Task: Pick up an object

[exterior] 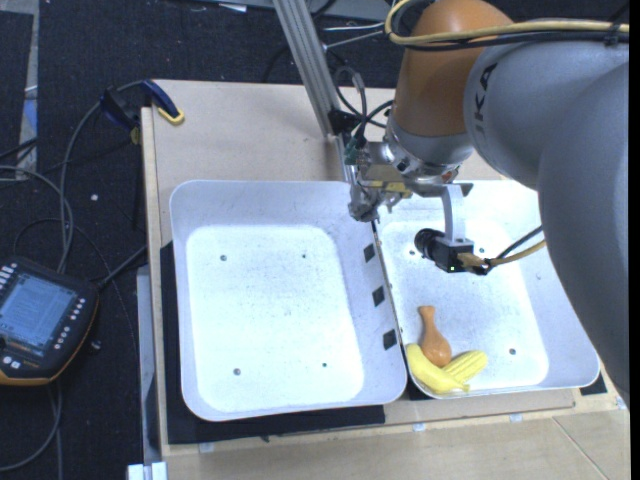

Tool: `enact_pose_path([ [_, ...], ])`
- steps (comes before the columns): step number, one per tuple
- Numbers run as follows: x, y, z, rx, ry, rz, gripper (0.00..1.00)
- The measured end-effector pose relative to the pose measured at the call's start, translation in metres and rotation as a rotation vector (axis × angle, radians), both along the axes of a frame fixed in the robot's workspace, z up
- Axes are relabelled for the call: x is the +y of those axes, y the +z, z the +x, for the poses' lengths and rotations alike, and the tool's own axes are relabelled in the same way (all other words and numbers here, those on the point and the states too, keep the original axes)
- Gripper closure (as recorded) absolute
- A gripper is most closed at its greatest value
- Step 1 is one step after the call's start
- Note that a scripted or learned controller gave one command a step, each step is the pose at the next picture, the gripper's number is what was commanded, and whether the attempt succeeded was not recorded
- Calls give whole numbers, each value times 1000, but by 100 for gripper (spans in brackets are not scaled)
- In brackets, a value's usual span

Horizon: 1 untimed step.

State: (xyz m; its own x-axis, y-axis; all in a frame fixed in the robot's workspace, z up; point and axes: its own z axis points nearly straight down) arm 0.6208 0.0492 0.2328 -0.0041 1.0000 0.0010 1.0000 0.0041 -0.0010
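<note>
A wooden surface (250, 128) carries two white bins. Nearest, a yellow banana (445, 371) and an orange toy (434, 340) lie ungrasped in the right bin (530, 318). Farther back, the pincer (365, 208) is poised over the dividing rim; its state cannot be told. Picking is judged not yet begun.

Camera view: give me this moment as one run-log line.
gripper: over the bins' shared edge, far side | yellow toy and orange toy: touching, near-left corner of right bin | left bin: beside it

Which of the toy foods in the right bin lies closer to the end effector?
The orange drumstick-shaped toy; the yellow banana and the corn lie farther, by the bin's front rim.
</note>
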Motion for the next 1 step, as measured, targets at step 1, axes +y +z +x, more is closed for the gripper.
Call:
enact_pose_path([
  [1, 44, 5, 0, -1, 0, 0, 100],
])
